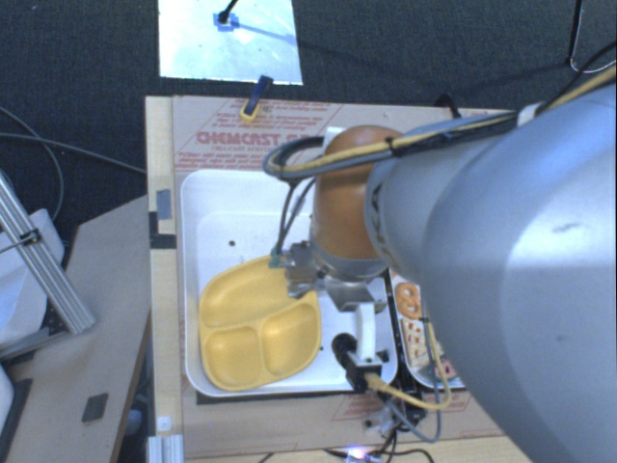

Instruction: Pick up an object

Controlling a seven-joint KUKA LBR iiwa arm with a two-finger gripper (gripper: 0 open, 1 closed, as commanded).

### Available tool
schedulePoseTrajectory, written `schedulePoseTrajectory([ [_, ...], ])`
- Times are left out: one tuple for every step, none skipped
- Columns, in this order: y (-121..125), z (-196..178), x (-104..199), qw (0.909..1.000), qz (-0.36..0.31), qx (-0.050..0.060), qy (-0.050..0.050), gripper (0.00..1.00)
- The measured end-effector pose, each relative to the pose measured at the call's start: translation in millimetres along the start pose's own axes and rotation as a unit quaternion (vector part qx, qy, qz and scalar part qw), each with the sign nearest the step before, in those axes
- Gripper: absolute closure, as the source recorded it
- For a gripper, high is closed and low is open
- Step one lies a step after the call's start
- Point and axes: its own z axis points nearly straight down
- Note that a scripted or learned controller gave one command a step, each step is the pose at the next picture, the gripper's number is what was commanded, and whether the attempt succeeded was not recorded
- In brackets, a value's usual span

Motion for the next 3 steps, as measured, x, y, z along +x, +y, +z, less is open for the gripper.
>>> schedulePoseTrajectory([
  [50.8,71.8,-29.0,1.0000,-0.003,0.007,0.002,1.00],
  [71.1,-96.3,-94.9,1.0000,-0.003,-0.002,0.006,1.00],
  [5.9,-56.0,-87.8,0.9999,-0.006,0.012,0.007,1.00],
])
